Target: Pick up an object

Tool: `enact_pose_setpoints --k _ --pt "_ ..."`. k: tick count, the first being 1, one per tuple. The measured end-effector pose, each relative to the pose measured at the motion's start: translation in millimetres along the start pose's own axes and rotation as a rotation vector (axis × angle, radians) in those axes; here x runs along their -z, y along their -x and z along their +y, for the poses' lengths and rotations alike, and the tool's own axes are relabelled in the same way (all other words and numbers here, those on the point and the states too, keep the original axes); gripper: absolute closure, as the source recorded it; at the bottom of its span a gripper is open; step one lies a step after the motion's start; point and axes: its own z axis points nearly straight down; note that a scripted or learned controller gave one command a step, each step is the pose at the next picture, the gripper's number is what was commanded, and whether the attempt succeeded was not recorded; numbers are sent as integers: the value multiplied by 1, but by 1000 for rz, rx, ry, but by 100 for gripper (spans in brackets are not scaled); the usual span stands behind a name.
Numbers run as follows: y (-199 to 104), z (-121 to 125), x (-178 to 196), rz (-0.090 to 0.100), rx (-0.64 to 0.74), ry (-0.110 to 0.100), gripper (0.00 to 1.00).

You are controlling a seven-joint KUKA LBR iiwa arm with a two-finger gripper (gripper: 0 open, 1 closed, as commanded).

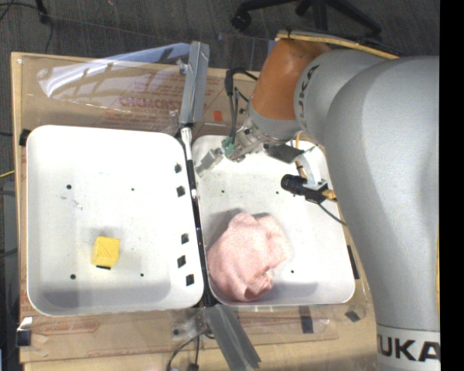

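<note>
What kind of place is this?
Probably a robotics lab: a grey KUKA arm reaches over two white bins on a bench, and an office chair base stands on the carpet behind.

Robot lab: KUKA arm (387,176), bench w/ bins (100,300), office chair base (309,2).

I can read only one marking: the letters "UKA" in dark capitals on the grey arm (394,207), at its near right end, cut off at the frame's bottom. Faint reddish print on the clear sheet (116,83) at the counter's far side is too blurred for me to read.
</note>
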Motion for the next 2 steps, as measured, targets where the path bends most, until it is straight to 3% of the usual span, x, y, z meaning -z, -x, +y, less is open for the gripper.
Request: enact_pose_setpoints --k 1,2 --pt "-1 -9 -14 -18 113 10 0" --pt "0 -9 -16 -17 248 5 0"
